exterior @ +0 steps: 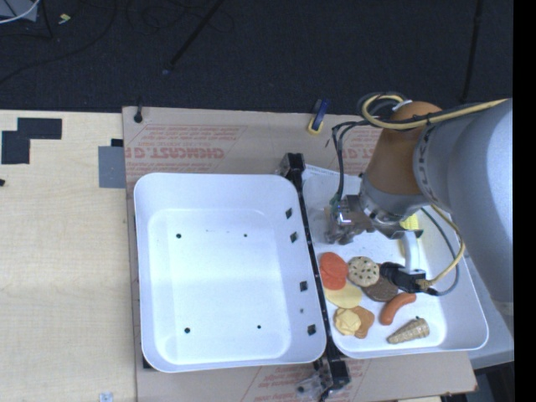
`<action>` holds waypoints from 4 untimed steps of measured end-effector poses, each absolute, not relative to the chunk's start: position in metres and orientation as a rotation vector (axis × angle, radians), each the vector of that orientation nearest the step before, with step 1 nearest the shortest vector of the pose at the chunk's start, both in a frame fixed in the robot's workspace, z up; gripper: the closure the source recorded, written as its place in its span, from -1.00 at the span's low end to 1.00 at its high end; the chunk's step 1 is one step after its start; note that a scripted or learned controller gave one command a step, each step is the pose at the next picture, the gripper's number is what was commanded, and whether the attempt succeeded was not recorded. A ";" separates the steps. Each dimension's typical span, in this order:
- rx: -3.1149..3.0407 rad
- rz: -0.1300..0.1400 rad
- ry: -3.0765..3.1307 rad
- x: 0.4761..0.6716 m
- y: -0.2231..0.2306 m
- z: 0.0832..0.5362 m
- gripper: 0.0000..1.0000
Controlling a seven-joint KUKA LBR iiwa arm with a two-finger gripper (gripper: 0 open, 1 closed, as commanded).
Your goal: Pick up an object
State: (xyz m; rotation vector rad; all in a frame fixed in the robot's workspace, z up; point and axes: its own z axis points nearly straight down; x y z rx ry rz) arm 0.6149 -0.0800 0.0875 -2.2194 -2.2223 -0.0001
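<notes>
grasp not yet made: end effector [343, 227] low in the right shallow white bin [469, 329], grip state impossible to tell; round red plastic slice [333, 267] lying just below it, unlifted, among toy foods.

Single fixed cam above desk [67, 249], angled down, mid-distance; both bins in frame, arm [469, 166] coming in from right side.

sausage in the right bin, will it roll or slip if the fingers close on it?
The sausage looks rounded and smooth, so it may roll sideways or squirt out of a pinch. It looks like stiff toy food, probably light. It lies close against a dark round piece, so a nudge likely shifts both.
</notes>
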 end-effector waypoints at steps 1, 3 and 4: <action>-2.221 0.003 -2.218 0.613 -0.081 0.087 -1.00; -2.217 0.001 -2.223 0.644 -0.082 0.088 -1.00; -2.213 0.005 -2.223 0.643 -0.082 0.097 1.00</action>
